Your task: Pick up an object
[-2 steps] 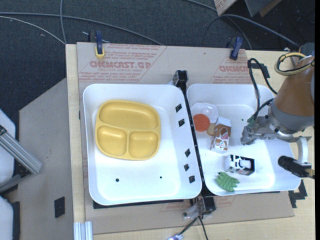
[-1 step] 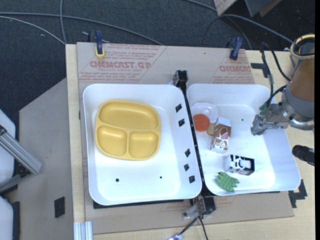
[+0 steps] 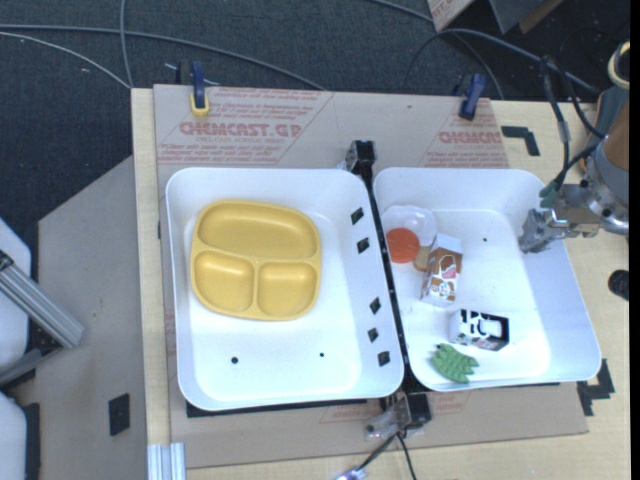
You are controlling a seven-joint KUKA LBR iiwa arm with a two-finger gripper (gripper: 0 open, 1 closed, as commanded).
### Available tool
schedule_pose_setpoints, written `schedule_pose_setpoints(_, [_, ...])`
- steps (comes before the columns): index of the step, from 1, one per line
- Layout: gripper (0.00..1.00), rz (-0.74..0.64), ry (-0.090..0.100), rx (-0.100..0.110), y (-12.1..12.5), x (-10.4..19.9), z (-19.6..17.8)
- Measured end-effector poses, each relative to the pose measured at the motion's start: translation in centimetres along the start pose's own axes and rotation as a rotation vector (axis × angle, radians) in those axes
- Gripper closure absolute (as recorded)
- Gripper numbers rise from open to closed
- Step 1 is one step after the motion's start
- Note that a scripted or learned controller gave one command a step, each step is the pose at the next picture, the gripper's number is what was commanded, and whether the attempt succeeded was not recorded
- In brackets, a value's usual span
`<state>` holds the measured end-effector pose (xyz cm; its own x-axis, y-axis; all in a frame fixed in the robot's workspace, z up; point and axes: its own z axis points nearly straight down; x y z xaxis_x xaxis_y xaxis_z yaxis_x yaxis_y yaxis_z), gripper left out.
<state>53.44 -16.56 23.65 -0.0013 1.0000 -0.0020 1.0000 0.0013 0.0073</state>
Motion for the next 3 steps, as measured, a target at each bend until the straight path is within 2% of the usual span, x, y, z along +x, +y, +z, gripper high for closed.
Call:
schedule_pose_setpoints(1, [1.00, -0.005, 0.004, 0.009, 1.4, 5.8, 1.0])
schedule_pose_setpoints(2, [1.00, -0.005, 0.004, 0.005, 3.2, 11.3, 0.2])
schedule_pose_setpoints(3, [1.00, -0.005, 0.004, 0.006, 3.8, 16.9, -0.6])
